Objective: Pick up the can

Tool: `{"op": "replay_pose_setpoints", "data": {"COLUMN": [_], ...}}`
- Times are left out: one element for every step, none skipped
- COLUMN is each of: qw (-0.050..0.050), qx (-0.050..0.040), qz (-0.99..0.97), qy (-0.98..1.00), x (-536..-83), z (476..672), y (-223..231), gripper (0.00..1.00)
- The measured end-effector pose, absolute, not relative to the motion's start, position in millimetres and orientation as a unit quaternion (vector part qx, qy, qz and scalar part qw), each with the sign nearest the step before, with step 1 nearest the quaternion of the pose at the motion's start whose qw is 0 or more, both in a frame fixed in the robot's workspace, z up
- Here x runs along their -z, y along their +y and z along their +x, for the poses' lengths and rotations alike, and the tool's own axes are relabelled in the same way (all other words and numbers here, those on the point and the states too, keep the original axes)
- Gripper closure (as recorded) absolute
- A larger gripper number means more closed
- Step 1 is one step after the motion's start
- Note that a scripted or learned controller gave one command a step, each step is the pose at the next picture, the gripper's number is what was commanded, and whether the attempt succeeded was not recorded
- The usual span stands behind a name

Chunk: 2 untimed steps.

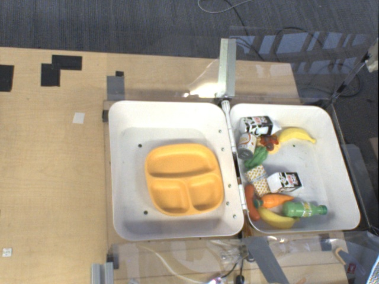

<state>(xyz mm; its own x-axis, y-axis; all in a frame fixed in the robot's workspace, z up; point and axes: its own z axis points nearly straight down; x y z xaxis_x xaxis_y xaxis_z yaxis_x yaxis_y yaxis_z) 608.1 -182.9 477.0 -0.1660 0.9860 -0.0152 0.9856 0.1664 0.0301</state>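
Note:
The can looks like a small white cylinder with a red label. It lies near the left wall of the right bin, toward the back. A black-and-white carton touches it from behind, and a green pepper lies just in front of it. Small red fruit sits at its right side. The can's lower end is partly covered by its neighbours.
The right bin also holds a banana, a second small carton, a carrot, a green bottle and another banana. An orange divided tray lies in the left bin.

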Motion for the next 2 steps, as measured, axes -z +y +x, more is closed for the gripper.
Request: {"op": "replay_pose_setpoints", "data": {"qw": [0.015, 0.02], "qx": [-0.0066, -0.0083], "qz": [0.645, 0.644], "qy": [0.764, 0.765], "x": [-477, -490], "z": [608.2, 609.2], "y": [-183, -182], "gripper": [0.0, 1.0]}}
